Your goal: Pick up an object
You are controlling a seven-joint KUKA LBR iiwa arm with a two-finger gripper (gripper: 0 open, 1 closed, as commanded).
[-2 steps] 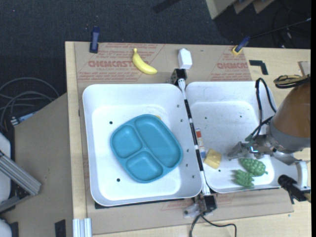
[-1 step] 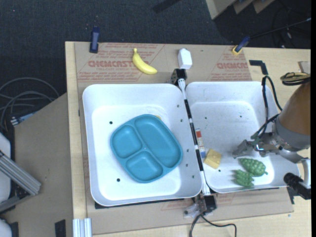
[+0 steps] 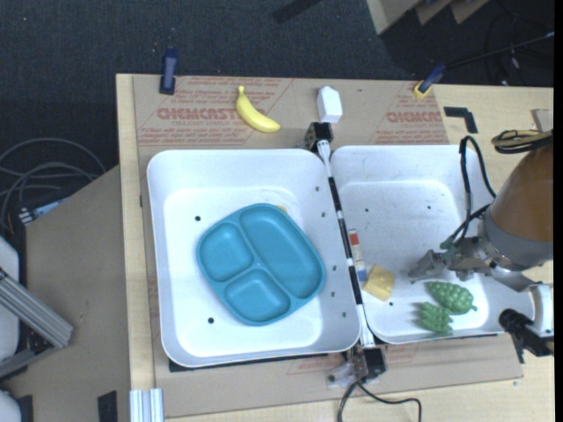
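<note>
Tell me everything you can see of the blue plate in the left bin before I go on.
The blue plate is a rounded-rectangle tray of glossy, plastic-looking material, split by raised ridges into three compartments, two larger and one smaller. All three look empty. It lies flat and right side up, turned at a slant, near the middle of the left bin, resting on the white floor. Nothing else touches it.

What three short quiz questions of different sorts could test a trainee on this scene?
1. True or false: the blue plate lies in the right bin.
2. Where does the banana lie? A) left bin B) on the bench C) on the plate
3. Fill in: the end effector hovers over the ___ bin, near two green items.

Key: 1 false; 2 B; 3 right.
</note>
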